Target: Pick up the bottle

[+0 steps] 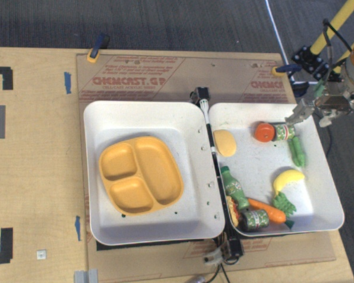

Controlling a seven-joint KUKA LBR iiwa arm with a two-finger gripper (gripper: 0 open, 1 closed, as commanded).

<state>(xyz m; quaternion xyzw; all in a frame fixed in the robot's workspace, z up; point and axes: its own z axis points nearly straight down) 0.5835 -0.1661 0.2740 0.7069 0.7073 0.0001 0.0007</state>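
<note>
Left bin (94, 158): holds one yellow tray (141, 174) with three compartments, lying flat near centre.

Right bin (324, 175): a tan oval (225, 142) at 10 o'clock, just beside the divider between the bins; the green bottle (233, 188) at 8 o'clock, along the left wall, cap toward 12 o'clock; a can (255, 219) at 6 o'clock with a carrot (268, 210) against it, the carrot's green top (284, 205) toward 3 o'clock; a lemon (288, 180) toward 4 o'clock; a green pod (297, 151) at 2 o'clock, lying lengthwise; a red-capped jar (271, 132) on its side at 12 o'clock, touching the pod's upper end.

Gripper (294, 119): at 1 o'clock over the right bin, tip down at the jar's green end; cannot tell whether it is parted or closed, nor whether it touches the jar; well apart from the bottle, which lies untouched in the bin.
</note>
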